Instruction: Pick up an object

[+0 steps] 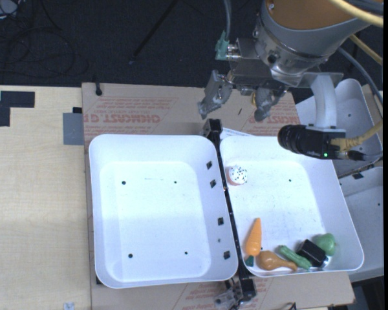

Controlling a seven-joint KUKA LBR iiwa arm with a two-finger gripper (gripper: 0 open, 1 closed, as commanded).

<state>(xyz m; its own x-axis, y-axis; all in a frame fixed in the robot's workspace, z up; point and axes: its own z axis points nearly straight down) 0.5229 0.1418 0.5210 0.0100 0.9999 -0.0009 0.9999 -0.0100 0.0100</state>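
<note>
My gripper (238, 103) hangs above the far edge of the bench, just behind the divide between the two bins, its two fingers spread apart with nothing between them. In the right bin (323, 192) a small white ball with dark dots (237, 175) lies near the left wall. An orange carrot-shaped piece (253, 236) lies near the front left corner. Beside it sit a tan pear-shaped piece (272, 260), a green elongated piece (293, 256), a black block (312, 252) and a green rounded piece (325, 243).
The left bin (152, 215) stands beside the right one, joined by a black clip strip (218, 192). A black cylindrical device (305, 141) sticks out over the right bin's far edge. Brown cardboard (142, 112) lies under both bins.
</note>
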